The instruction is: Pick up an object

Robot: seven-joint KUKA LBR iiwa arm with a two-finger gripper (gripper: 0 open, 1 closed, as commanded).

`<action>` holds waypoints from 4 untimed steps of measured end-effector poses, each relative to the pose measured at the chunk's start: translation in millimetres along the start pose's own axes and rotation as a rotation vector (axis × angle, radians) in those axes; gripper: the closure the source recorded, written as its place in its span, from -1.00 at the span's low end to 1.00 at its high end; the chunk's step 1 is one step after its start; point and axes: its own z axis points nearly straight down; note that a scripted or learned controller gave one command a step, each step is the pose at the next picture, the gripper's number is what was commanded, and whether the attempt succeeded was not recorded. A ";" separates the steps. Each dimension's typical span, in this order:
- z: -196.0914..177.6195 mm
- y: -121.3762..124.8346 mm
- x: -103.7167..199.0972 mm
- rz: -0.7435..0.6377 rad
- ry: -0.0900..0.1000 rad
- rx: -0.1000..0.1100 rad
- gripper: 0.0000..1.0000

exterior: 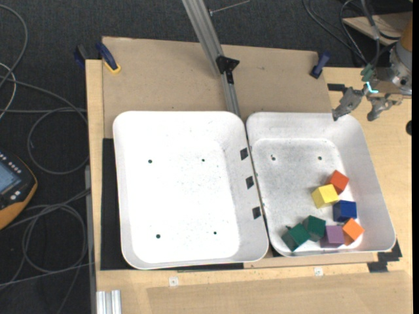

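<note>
Nearest the camera, the front lip of the bench (216, 286) is seen as a strip of bare wood below both bins. The left bin (131, 175) sits with its front rim close to that strip; its floor is marked by a few dark dots and fine specks. The right bin (366, 156) is set just beside it, the two rims touching along the middle, where three small black clips are seen.

The blocks are gathered in the front right corner of the right bin, close to its near and right walls. Two green blocks (306, 231) lie nearest the front rim, touching each other, with a purple block (334, 235) just beside them and an orange block (353, 229) against the right wall. Behind these a blue block (345, 210) is seen, then a yellow block (325, 195) and a red-orange block (339, 180) touching it. The rear and left parts of this bin's floor are left open.

Beyond the bins, a brown board is held by blue clamps at its far corners, and a grey rail (209, 38) slants across it. The gripper (357, 110) is seen above the right bin's far right corner, well apart from the blocks. Its two fingers are spread apart, and nothing is held between them
</note>
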 end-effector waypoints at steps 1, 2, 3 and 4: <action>-3.4 0.8 0.1 -0.002 -0.002 -0.004 -1.00; 41.6 -5.4 4.6 -0.001 -0.001 -0.001 -1.00; 90.4 -1.6 -3.5 0.001 -0.001 0.000 -1.00; 151.8 -4.5 3.8 -0.001 0.000 0.002 -1.00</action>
